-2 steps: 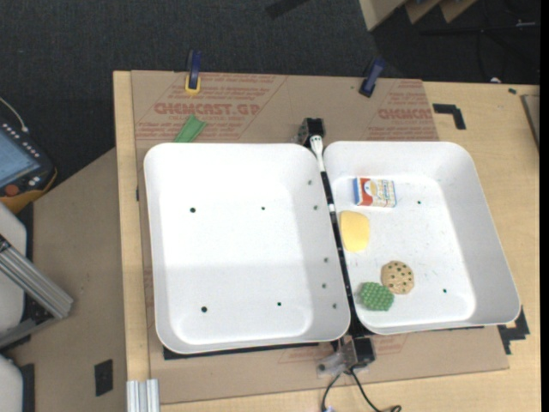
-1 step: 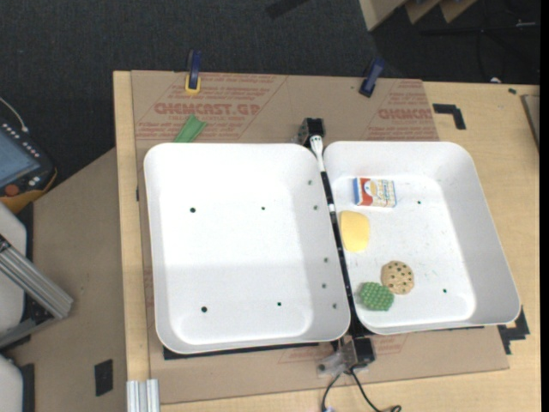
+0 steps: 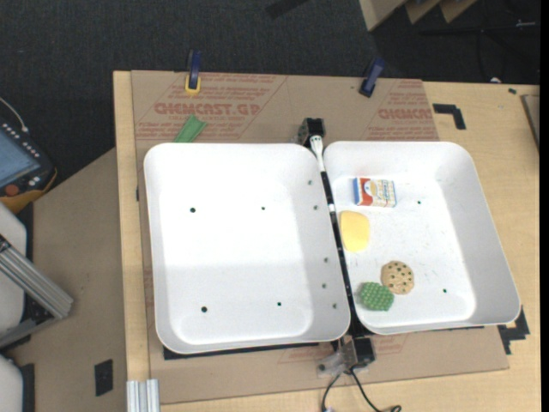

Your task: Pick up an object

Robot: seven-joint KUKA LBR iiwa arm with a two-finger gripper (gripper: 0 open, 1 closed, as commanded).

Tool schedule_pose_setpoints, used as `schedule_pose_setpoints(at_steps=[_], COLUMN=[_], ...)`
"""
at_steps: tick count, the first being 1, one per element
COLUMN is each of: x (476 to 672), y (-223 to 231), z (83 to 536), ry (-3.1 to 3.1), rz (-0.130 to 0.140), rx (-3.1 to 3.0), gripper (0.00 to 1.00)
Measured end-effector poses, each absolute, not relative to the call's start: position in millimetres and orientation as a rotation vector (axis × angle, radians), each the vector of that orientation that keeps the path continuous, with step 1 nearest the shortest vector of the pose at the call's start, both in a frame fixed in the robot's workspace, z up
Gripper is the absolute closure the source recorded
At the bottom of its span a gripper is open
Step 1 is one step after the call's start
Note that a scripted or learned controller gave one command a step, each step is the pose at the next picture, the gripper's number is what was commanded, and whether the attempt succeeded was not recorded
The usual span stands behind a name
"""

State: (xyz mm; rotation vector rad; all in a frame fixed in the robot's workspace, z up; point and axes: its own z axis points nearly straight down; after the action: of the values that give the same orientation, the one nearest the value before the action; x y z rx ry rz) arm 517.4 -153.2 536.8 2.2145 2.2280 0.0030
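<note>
The right bin holds several small objects along its left side. A white packet with red and blue print lies toward the back. Below it rests a yellow rounded piece. Nearer the front lie a tan cookie with dark chips and, touching it on the left, a green textured piece. The left bin shows only its bare white floor with small dark dots.
Both bins sit on a brown cardboard sheet held by two clamps at the back. A green tag lies on the cardboard behind the left bin. Black clips join the bins at their shared rim.
</note>
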Motion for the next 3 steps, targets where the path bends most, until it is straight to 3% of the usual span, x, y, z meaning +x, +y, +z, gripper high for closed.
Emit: schedule_pose_setpoints(at_steps=[1,2,3], x=[477.5,477.8,479.8], y=[-90,-112,-56], z=[489,352,363], ry=[2.232,2.226,2.229], rz=[-0.004,-0.015,0.001], rx=[2.22,2.234,2.215], gripper=[1.0,1.0,1.0])
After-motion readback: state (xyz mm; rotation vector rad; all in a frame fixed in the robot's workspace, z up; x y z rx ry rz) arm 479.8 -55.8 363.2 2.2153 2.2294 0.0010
